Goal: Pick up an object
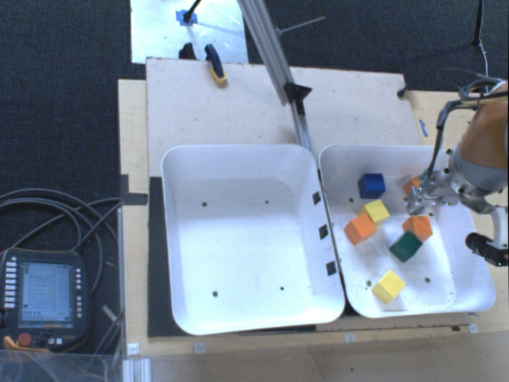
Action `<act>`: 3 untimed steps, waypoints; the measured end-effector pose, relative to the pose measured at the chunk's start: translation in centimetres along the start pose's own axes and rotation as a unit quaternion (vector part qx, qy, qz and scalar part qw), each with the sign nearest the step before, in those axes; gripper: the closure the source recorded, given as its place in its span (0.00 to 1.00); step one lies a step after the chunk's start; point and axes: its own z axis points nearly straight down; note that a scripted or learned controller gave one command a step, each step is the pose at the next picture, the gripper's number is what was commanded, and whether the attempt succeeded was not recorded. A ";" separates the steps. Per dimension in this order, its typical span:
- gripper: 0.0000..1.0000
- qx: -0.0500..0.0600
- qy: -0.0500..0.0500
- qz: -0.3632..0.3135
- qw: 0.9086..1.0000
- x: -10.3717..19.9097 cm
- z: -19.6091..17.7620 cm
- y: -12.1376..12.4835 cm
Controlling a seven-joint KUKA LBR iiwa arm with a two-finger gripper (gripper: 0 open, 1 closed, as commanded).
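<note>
The right bin (469,289) holds several small blocks. A blue cube (371,185) lies toward the back, with a yellow block (376,211) and an orange block (360,228) in front of it. Another orange block (418,227) touches a green block (406,247), and a second yellow block (389,286) lies near the front. My gripper (421,200) hangs low over the bin's right half, just above the orange and green pair. Behind it an orange piece (410,185) peeks out, partly hidden by the gripper.
The left bin (183,293) stands beside the right one, with a dark divider strip (324,231) between them. A slanted metal pole (266,38) rises at the back. A teach pendant (44,297) with cables lies at the far left.
</note>
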 end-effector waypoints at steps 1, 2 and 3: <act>1.00 -0.001 0.000 0.000 1.000 -0.1 -6.5 0.1; 1.00 -0.001 0.000 0.000 1.000 -0.1 -12.5 -0.6; 1.00 -0.001 0.000 0.000 1.000 -0.1 -17.1 -0.4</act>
